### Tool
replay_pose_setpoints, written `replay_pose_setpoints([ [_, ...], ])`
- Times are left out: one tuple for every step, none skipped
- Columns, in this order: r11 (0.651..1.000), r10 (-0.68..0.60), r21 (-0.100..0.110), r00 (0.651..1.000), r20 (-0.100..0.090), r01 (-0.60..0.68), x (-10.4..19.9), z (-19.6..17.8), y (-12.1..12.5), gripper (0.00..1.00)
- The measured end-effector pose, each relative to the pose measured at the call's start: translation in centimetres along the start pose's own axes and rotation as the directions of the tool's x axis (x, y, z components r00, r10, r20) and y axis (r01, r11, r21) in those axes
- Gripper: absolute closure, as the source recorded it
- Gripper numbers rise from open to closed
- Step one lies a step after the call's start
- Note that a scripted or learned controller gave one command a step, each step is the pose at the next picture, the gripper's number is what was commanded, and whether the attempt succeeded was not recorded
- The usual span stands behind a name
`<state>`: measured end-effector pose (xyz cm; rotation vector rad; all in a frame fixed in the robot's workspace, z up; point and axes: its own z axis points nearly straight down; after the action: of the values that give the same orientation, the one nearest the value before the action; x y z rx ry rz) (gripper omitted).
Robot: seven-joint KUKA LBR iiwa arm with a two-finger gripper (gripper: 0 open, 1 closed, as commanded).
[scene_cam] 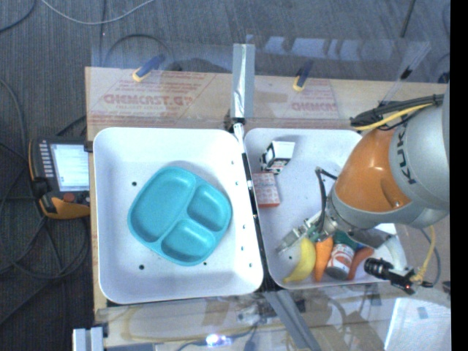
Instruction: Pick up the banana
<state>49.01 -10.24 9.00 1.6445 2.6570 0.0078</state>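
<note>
A yellow banana [300, 263] lies near the front edge of the right bin [292, 196], curving down to the left. The gripper [306, 234] hangs from the orange wrist, low over the bin just above the banana's upper end. Its tip sits close to the banana, and whether it touches the fruit is unclear. An orange carrot [322, 260] lies right beside the banana.
A can [338, 260] and a red item stand to the carrot's right. A small red-and-white box [265, 189] and a white card [278, 153] lie in the right bin's back left. A teal divided plate [181, 214] fills the left bin [117, 269].
</note>
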Motion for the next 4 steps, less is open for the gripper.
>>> replay_pose_setpoints([
  [1.0,-0.001,-0.002,1.0,0.001,0.001,0.0,-1.0,0.1,1.0],
  [1.0,0.0,-0.002,1.0,0.001,0.0,0.0,-1.0,0.1,0.0],
  [0.966,0.259,-0.001,0.966,-0.007,-0.259,-2.1,0.0,-1.0,0.0],
  [0.966,0.259,-0.002,0.966,-0.001,-0.259,-2.3,-1.0,-1.0,1.0],
])
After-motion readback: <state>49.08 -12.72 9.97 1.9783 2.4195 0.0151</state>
